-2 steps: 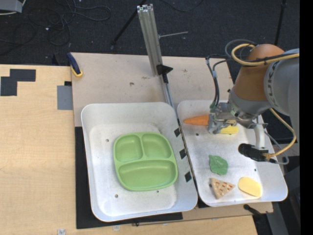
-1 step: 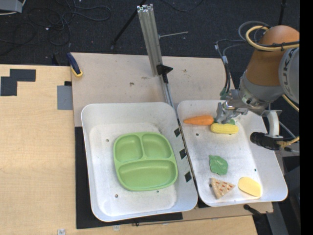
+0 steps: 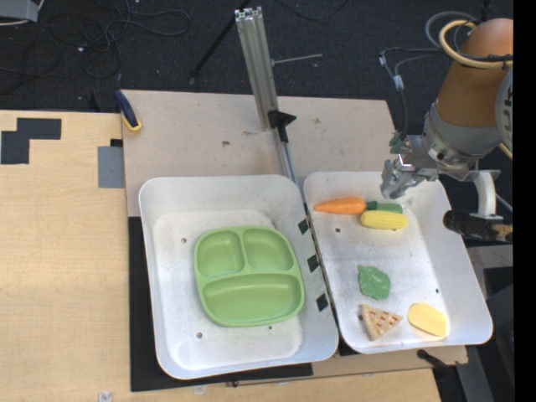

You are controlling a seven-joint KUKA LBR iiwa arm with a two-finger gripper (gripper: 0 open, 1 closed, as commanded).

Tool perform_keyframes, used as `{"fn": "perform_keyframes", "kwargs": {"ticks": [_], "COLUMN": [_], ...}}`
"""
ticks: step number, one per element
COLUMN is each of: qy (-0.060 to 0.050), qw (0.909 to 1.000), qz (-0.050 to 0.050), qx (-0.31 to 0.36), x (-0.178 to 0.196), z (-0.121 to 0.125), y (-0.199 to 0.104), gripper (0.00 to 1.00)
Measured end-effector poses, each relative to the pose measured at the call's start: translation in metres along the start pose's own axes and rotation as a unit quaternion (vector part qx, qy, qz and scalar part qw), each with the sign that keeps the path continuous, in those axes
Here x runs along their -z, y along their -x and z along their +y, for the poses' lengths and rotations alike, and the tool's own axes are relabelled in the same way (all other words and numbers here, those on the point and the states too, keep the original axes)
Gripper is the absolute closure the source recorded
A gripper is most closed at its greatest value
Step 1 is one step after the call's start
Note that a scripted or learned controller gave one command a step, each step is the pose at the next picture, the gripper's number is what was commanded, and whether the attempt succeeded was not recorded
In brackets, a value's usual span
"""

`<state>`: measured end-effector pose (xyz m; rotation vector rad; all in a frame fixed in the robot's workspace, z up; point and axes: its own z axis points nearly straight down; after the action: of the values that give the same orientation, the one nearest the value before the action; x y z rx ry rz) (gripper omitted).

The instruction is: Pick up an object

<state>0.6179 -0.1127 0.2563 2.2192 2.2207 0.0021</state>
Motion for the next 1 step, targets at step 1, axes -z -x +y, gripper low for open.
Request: {"fn": "perform_keyframes", "kwargs": {"ticks": [1], "qy": [-0.004], "qw": [1.0], "qz": [0.001], "qx": [0.002], "x": [-0.0122], "z": [-0.0162], "y": [-0.0502], "gripper": [1.0]}}
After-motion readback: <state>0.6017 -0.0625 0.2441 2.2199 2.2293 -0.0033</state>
